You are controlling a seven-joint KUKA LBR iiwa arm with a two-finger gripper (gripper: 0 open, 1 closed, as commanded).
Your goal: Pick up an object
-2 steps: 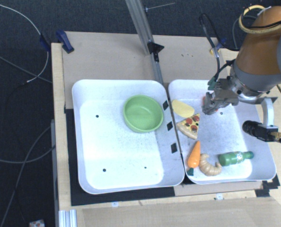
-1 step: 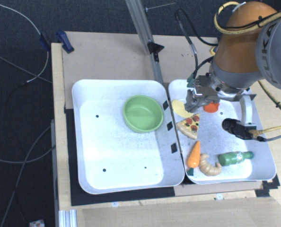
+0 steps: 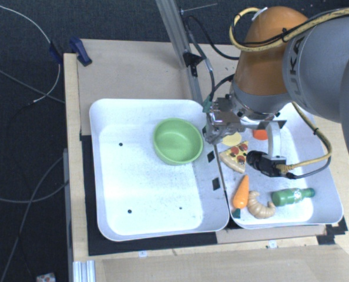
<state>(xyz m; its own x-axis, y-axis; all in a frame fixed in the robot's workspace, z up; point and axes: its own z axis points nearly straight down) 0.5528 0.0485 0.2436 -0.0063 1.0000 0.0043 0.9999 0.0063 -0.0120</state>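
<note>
Reaching in over the seam between the two bins, the arm (image 3: 292, 51) is the biggest thing in frame, grey with its orange band, wrist hanging just right of the green bowl (image 3: 177, 140); the gripper (image 3: 221, 128) sits at the near edge of the right bin (image 3: 330, 207), whether open or closed I cannot tell, and nothing shows as held

Left bin (image 3: 139, 216), landmark bowl in its upper right corner: rigid plastic by the look, light, smooth rim, wide for a two-finger hold; best taken by pinching the wall at the rim

Right of the bowl, across the seam, small toy food lies clustered:
- pizza slice (image 3: 234, 157), just right of the bowl and directly under the gripper; flat, thin, probably stiff plastic; low profile, so likely to need a pinch across its narrow edges
- green bottle (image 3: 292, 196), well right of and below the bowl, lying on its side; round and likely slick, may roll; grip across the body
- carrot (image 3: 241, 192), below-right of the bowl; tapered, light; hold at the thick orange middle
- croissant (image 3: 261, 207), touching or nearly touching the carrot tip; curved, lumpy, decent purchase mid-body
- small orange-red piece (image 3: 260, 134), right of the bowl beside the gripper; too small to identify

Judgement: pizza slice is the nearest candidate, though flatness makes a slip plausible
</note>
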